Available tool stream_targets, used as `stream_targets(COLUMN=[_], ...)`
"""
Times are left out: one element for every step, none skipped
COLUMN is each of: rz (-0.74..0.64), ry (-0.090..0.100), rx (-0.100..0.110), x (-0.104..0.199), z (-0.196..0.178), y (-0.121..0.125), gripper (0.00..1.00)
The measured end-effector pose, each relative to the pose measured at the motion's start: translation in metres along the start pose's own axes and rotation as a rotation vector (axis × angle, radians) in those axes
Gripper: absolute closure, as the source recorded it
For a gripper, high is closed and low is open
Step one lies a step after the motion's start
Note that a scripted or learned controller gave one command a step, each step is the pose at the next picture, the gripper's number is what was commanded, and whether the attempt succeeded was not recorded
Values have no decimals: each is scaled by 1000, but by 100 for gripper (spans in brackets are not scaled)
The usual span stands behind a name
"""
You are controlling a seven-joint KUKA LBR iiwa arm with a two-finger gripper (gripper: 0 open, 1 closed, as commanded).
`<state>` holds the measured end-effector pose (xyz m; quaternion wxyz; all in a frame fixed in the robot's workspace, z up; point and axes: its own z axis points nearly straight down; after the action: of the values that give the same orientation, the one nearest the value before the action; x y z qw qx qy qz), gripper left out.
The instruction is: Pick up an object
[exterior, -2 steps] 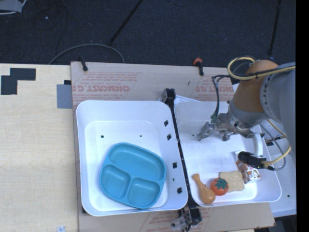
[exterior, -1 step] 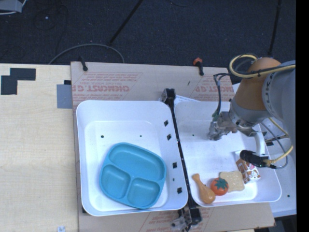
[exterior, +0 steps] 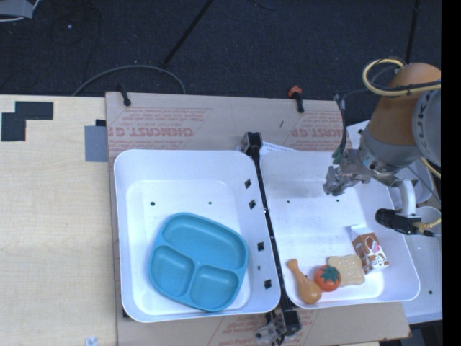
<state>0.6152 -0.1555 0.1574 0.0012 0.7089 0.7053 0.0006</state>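
Note:
The right bin (exterior: 302, 171) holds several toy foods along its near edge: a tan chicken drumstick (exterior: 305, 282), a red tomato (exterior: 327, 278), a slice of toast (exterior: 346, 270) and a small brown-and-white packet (exterior: 370, 251). My gripper (exterior: 336, 183) hangs over the far right part of this bin, well back from the foods. Nothing shows between its fingers. The left bin (exterior: 137, 171) contains a blue divided plate (exterior: 197, 260).
A black divider (exterior: 261, 215) runs between the two bins. The bins rest on a cardboard sheet (exterior: 202, 125) on a pale wooden bench (exterior: 50, 229). The arm's orange band (exterior: 403, 110) sits at the right.

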Motion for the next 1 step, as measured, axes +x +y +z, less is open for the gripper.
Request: stream_targets(rz=[-6], ry=[1], rx=[1], x=[3], z=[-43], y=[-1], gripper=[100])
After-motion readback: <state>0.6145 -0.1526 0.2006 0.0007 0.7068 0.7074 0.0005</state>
